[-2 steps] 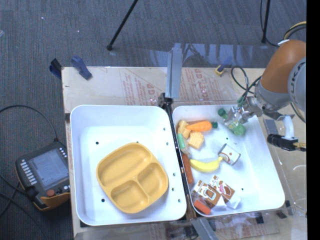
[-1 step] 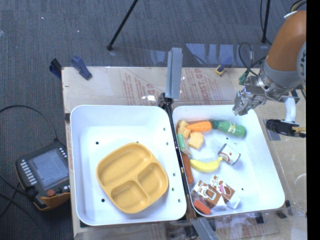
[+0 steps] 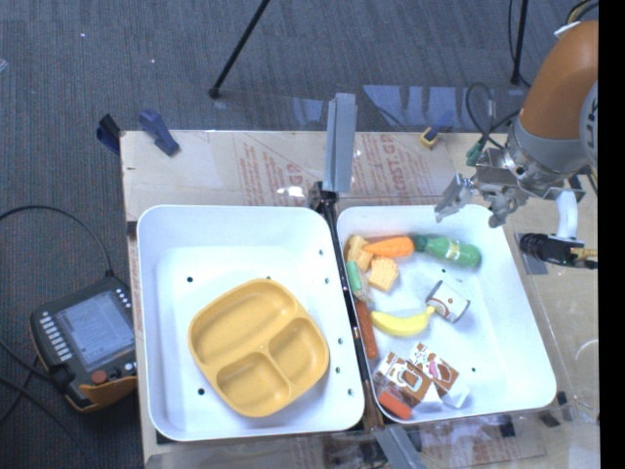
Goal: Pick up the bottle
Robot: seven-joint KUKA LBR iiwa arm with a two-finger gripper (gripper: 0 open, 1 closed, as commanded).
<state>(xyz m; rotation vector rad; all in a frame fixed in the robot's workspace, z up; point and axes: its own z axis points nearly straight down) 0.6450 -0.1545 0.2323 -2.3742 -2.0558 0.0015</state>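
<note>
The green bottle lies near the right bin's far edge, long axis crosswise, label unreadable. The pincer hangs spread above that edge, pinching nothing.

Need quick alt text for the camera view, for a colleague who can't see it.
The claw hovers open above the right bin's far edge, holding nothing; the green bottle lies just below it beside a carrot. A yellow divided plate sits in the left bin.

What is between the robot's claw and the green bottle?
Nothing: in the camera view just bare white bin floor separates the gripper from the green bottle.
</note>
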